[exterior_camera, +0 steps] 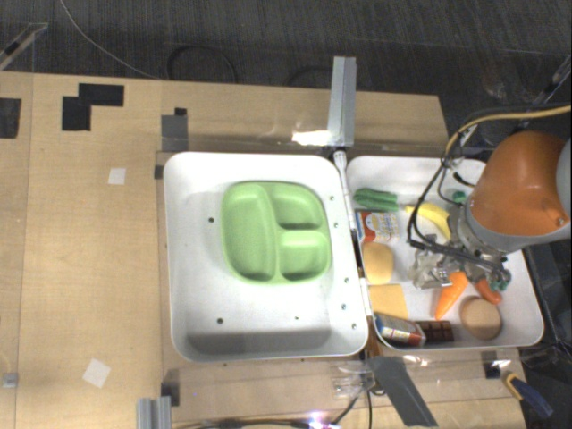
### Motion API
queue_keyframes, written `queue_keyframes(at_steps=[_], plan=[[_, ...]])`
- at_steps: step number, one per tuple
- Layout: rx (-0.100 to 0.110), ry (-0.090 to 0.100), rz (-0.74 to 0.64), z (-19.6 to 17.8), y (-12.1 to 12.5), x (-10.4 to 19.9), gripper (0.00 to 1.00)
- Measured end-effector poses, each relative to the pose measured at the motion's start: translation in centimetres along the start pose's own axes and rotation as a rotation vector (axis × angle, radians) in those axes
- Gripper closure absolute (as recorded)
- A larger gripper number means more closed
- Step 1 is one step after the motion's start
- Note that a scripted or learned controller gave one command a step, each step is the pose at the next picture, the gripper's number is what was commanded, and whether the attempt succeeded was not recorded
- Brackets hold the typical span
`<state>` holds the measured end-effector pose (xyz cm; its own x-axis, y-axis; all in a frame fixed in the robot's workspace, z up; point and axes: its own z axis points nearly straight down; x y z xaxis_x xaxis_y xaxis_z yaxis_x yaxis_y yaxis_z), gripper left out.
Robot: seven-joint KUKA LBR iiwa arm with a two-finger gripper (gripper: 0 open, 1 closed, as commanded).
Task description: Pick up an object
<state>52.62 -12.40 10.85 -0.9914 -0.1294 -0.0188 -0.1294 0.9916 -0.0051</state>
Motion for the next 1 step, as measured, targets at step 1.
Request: queue_keyframes(at_steps=[1], plan=[[0.000, 0.001, 0.000, 0.03, 0.02, 0.01, 0.00]])
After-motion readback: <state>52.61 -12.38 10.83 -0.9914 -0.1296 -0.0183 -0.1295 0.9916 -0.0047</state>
